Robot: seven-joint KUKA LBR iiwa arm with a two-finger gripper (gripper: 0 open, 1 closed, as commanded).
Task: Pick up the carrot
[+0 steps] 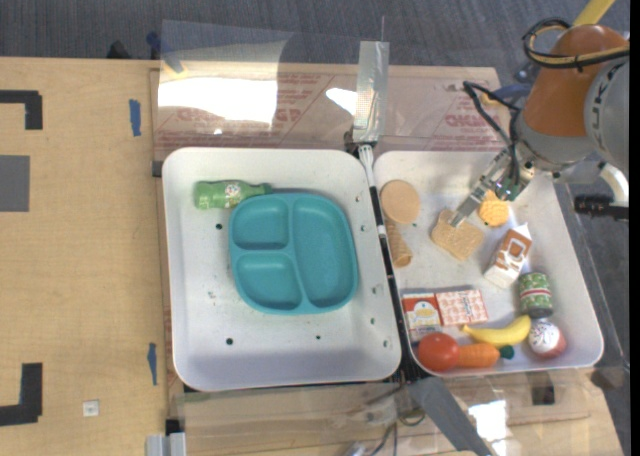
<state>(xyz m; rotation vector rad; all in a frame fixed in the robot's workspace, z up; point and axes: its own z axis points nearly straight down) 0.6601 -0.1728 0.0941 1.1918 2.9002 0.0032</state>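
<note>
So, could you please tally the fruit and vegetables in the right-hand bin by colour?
Yellow: 1, the banana
Red: 1, the tomato
Orange: 1, the carrot
Total: 3

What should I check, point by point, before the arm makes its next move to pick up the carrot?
1. Orange carrot with green tip in view, in the right white bin: ok.
2. Pincer above the carrot: not ok; it hangs near the tan toast slice.
3. Pincer free of load: cannot tell.
4. Room around the carrot: not ok; yellow banana and red tomato touch it.
5. Carrot lying flat: ok.
</note>
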